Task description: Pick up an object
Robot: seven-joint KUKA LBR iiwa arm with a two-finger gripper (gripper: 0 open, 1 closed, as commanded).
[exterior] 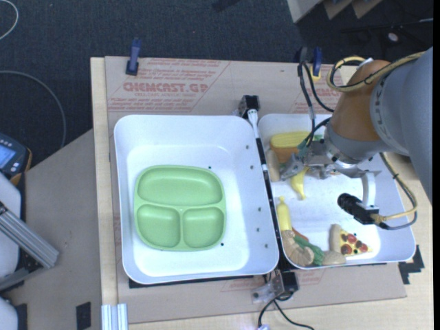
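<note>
Hand (307, 167) over banana (298, 183); bench board (165, 81) reads "CHEMCAST".

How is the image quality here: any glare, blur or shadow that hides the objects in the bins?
Camera view: lighting is even and soft; the white bins look bright but not blown out. The green divided tray is sharp enough to show its three compartments. The arm blocks part of the right bin, and the small toy food, such as the pizza slice, is slightly soft.
</note>
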